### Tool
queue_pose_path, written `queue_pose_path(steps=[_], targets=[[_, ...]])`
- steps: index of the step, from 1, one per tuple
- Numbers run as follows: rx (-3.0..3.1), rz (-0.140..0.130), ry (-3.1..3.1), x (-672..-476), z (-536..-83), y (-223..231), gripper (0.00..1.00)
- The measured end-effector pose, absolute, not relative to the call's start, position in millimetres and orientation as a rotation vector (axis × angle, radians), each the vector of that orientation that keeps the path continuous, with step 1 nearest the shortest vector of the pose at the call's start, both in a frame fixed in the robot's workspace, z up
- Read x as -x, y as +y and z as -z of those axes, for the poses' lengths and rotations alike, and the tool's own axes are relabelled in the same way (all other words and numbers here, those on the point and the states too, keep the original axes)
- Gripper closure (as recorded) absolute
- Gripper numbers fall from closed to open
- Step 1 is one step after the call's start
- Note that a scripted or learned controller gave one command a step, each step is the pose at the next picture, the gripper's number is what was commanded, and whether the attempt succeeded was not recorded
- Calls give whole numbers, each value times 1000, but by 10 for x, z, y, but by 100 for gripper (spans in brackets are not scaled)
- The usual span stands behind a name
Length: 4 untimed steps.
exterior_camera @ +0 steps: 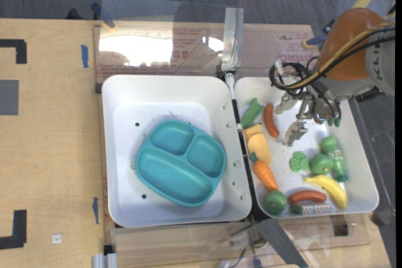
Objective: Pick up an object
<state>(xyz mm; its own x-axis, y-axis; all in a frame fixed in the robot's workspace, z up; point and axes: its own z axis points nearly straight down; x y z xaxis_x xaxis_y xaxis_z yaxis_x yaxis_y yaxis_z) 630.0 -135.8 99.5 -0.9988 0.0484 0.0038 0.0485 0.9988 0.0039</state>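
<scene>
A teal divided plate [181, 162] fills the left bin [119, 97]. In the right bin [367, 179], the small orange carrot [265, 175] looks light, rigid and slick; grasping mid-body seems safest. Above, the claw [301, 122] hangs empty; whether it is spread cannot be told.

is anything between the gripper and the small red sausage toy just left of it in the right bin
Nothing visible does. The two-finger gripper hangs above bare bin floor, and the small red sausage toy lies just left of it, with open floor between them.
</scene>
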Motion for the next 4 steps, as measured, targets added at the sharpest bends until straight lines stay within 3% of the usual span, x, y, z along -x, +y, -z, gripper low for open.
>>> queue_pose_path(steps=[1, 2, 4], targets=[[275, 0, -3139, -6238, -888, -983, 0], [454, 1, -3118, -6196, -890, -926, 0], [867, 3, -3030, -6396, -881, -919, 0]])
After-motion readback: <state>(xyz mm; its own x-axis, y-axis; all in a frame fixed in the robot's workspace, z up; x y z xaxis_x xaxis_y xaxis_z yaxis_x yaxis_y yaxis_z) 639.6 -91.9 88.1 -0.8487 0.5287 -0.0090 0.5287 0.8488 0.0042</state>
